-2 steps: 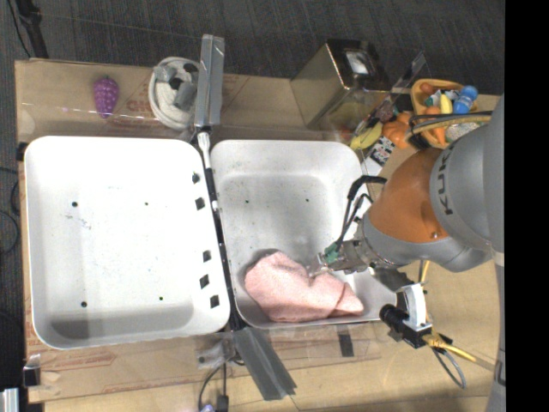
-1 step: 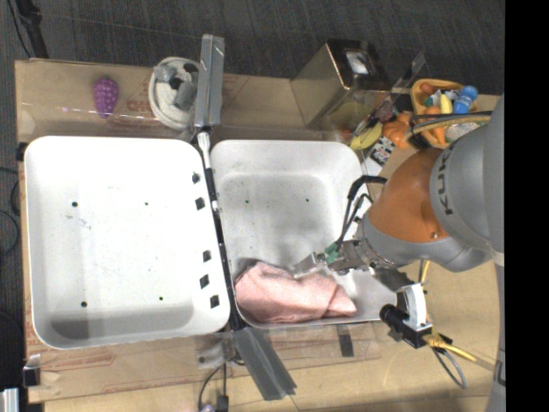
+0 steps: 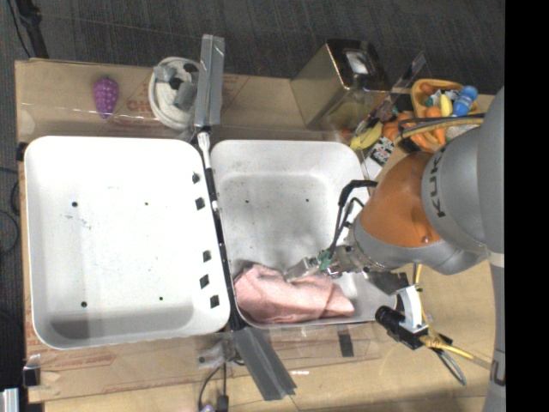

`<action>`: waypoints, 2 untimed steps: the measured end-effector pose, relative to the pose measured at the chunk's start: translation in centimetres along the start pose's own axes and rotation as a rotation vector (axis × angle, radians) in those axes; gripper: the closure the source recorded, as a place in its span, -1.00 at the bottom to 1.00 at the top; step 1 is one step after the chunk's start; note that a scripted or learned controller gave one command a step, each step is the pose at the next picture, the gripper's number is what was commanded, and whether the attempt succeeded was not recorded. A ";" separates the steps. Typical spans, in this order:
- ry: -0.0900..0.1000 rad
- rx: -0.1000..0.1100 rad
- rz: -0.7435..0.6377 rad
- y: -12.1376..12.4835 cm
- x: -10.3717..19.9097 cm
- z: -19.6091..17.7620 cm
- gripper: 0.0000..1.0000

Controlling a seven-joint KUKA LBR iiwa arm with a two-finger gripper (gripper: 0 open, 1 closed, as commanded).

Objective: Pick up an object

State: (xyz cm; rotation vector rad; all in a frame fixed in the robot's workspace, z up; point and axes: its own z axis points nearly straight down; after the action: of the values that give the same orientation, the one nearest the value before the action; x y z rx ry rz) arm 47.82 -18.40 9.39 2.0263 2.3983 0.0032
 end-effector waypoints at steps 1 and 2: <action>0.001 0.000 -0.004 0.1 0.1 -1.0 1.00; 0.000 0.000 -0.005 0.1 0.1 -1.0 -1.00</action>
State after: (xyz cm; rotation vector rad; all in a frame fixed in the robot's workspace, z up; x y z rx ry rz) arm 47.91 -18.33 10.37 2.0210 2.4035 0.0029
